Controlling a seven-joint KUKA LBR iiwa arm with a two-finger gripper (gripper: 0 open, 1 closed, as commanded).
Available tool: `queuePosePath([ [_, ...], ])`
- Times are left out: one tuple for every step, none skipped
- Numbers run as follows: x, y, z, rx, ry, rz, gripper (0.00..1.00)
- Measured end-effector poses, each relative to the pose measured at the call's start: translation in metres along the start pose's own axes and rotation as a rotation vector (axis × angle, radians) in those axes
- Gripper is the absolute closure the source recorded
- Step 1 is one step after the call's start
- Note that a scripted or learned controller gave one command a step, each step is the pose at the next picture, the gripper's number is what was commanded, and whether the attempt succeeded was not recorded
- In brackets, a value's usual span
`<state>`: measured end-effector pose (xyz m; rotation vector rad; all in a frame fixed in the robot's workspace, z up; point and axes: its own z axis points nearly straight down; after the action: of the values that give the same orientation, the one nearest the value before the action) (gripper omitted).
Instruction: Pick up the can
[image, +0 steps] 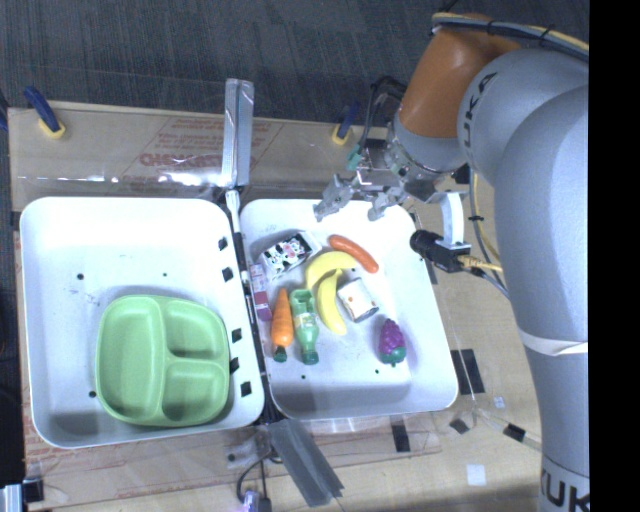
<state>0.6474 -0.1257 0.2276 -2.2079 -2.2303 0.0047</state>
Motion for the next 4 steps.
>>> queuePosePath([
  [-0.041,-0.090,0.133,0.000,0.000,-0.059,0.00],
  [-0.084,-0.095,0.136,-0.004,-0.001,-0.072,0.00],
  [-0.082,-0.120,0.132,-0.001,0.001,-0.119,0.00],
  [-0.083,-0.064,0.136,-0.002,-0.001,-0.063,0.00],
])
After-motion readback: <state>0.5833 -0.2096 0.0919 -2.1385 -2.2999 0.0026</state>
